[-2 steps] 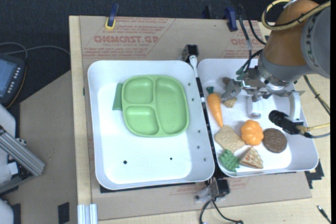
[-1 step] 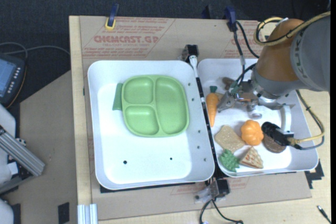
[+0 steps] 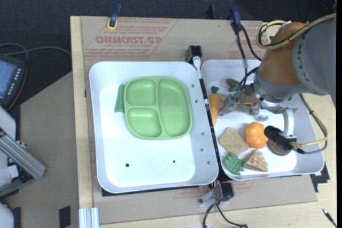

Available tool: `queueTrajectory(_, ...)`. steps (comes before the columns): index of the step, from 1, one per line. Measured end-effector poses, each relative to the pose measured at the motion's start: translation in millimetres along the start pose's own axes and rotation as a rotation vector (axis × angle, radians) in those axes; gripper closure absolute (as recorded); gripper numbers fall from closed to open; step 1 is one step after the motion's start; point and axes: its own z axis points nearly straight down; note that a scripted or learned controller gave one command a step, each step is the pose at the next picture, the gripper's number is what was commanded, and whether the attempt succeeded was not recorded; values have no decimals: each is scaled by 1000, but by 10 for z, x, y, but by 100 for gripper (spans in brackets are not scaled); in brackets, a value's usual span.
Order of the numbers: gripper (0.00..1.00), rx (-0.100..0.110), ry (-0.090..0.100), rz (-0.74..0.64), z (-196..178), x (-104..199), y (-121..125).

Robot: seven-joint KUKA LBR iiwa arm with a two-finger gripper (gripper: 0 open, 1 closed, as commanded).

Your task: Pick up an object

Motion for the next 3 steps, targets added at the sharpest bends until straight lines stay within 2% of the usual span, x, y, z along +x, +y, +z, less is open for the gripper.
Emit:
queueTrajectory(1, 100, -3, -1, 1, -111, -2, 5)
queueTrajectory(2, 100, -7, -2, 1, -661, 3, -89)
queueTrajectory(3, 100, -11, -3, -2, -1273, -37, -6)
